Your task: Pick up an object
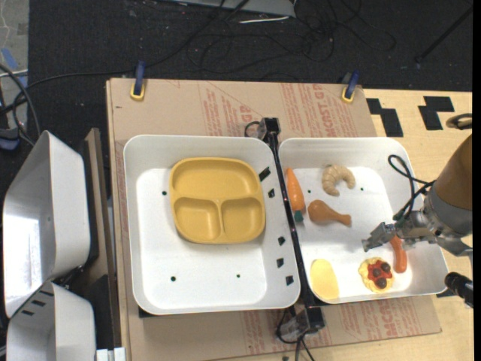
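- Camera view: the grey gripper [385, 235] sat low at the right bin's [361, 147] right side, honestly couldn't tell its state.
- A small red sausage-shaped toy [400, 258] lay just beside it, near a little round toy pizza [376, 274].
- Further left were a brown drumstick [328, 213], an orange carrot [295, 190], a beige croissant [337, 177] and a flat yellow oval piece [324, 277].
- The left bin [150, 277] held a yellow divided plastic plate [218, 200].

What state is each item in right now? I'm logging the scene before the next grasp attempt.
Yellow divided plate: flat in the left bin, upright.
Carrot: lying along the right bin's left wall.
Croissant: lying loose.
Drumstick: on its side.
Yellow oval piece: lying flat.
Small pizza: flat, topping up.
Sausage: lying beside the gripper.
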Available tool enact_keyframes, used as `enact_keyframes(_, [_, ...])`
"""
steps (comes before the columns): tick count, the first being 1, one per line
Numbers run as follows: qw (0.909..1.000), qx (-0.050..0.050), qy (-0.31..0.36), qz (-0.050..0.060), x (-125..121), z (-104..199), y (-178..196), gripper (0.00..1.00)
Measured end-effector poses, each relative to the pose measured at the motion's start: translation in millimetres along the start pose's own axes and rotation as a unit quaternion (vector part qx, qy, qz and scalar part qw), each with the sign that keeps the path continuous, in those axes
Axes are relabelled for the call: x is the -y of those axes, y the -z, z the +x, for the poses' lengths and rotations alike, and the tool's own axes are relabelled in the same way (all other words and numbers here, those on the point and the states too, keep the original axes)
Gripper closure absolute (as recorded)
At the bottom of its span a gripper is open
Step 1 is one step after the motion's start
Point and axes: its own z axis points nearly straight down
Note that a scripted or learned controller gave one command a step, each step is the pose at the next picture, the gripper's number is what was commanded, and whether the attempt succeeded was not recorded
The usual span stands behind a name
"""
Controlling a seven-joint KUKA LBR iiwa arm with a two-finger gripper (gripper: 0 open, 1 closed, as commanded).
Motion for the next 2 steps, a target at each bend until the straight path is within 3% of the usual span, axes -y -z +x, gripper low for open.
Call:
enact_keyframes(1, [1.0000,0.001,0.000,-0.003,-1.6,0.3,13.0,1.00])
enact_keyframes(2, [1.0000,0.002,0.003,-0.005,-1.6,-0.6,76.3,1.00])
